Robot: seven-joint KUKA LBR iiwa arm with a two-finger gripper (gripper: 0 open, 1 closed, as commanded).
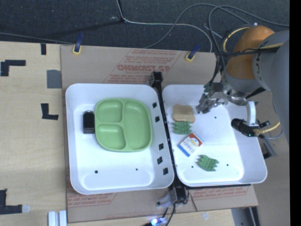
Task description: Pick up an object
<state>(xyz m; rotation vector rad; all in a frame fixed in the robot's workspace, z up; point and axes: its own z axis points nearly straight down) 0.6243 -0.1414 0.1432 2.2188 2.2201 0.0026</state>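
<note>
From above I see two white bins side by side. My gripper (206,103) hangs over the upper part of the right bin (244,171), just right of a tan bread-like piece (183,112); I cannot tell how it is set, and I see nothing in its grasp. Below the bread lie a small green item (181,127), a red and white packet (190,144) and another green piece (207,163). The left bin (77,173) holds a green divided plate (123,125) with a black block (88,122) beside it.

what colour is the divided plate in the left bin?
Light green: the divided plastic plate in the shallow white left bin, clearest in the camera view.
</note>
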